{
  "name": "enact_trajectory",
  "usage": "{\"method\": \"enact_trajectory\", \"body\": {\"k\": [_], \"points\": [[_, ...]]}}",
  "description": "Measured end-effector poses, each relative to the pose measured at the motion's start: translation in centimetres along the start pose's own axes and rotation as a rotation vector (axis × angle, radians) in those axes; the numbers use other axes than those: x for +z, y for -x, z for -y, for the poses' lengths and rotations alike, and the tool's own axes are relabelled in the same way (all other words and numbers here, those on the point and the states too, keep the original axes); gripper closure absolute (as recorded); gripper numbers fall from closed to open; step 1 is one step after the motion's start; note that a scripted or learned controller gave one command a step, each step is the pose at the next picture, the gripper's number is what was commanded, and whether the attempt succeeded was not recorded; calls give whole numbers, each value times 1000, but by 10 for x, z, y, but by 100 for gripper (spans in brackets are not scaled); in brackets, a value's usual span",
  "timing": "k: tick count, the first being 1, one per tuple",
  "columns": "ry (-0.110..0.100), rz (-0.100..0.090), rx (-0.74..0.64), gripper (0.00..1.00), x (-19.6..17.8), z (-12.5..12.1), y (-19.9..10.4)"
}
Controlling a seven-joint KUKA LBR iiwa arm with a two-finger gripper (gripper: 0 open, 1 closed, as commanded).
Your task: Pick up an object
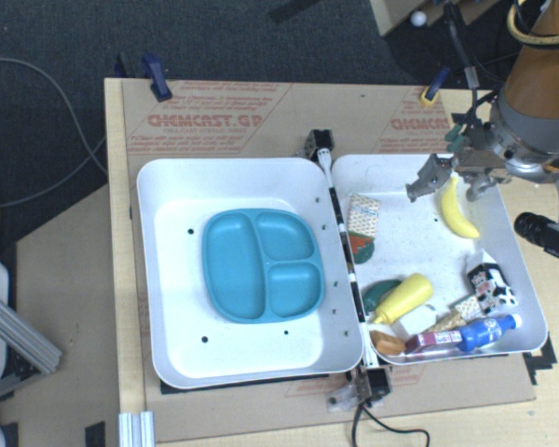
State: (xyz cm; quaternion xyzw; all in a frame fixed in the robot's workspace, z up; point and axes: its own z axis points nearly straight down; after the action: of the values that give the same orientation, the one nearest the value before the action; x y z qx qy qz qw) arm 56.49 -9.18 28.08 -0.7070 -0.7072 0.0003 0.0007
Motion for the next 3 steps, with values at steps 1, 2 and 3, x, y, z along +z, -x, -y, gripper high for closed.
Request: {"method": "enact_trajectory", "body": {"k": [1, 2, 3], "points": [[3, 2, 1, 0, 29, -68, 48], [2, 2, 1, 0, 87, -101, 91], [-2, -1, -1, 0, 167, -101, 130]]}}
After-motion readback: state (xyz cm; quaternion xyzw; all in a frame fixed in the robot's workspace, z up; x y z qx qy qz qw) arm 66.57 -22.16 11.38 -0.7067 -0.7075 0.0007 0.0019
